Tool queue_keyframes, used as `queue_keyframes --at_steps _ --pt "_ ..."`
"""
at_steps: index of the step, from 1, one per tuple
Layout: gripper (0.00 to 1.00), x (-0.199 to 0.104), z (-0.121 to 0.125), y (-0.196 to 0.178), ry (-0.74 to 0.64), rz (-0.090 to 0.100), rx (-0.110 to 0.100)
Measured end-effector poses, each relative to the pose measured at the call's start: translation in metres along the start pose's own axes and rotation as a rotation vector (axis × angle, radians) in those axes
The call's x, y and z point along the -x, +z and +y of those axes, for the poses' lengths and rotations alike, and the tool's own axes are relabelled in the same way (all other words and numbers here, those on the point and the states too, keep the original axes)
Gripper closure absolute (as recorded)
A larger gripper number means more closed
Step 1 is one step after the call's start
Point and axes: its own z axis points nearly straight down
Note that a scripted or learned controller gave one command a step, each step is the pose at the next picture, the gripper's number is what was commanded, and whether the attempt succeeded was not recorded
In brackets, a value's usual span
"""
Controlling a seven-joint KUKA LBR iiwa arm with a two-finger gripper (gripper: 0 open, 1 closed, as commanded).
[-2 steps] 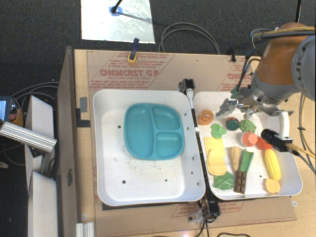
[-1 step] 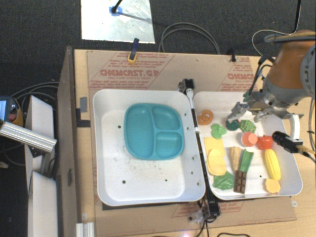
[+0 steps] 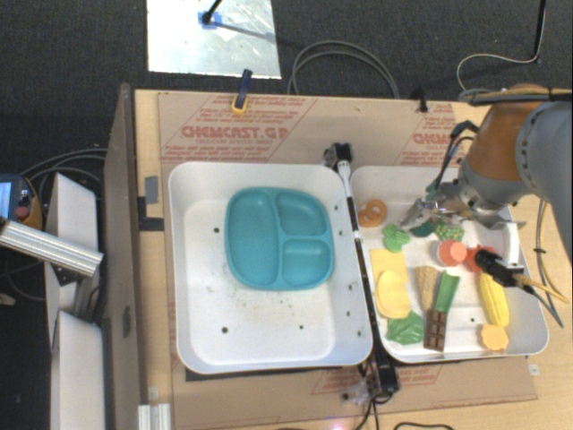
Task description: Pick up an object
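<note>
Right now the gripper [image 3: 428,211] hangs over the upper middle of the right bin [image 3: 537,330], jaw state impossible to tell, with the small green piece [image 3: 396,236] just lower-left of it.

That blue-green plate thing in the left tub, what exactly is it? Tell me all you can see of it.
The teal tray is a rounded, shallow dish that looks like smooth plastic, split by raised ridges into three compartments: one large along its left side, two smaller on its right. It lies flat, right way up, slightly turned, on the floor of the left white bin, nearer the back. No food sits in it, and the pincer is away over the other bin.
</note>
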Motion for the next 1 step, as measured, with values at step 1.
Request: queue_keyframes --at_steps 1 --pt "1.00 -0.0016 0.0023 -0.0148 -0.002 0.001 0.007"
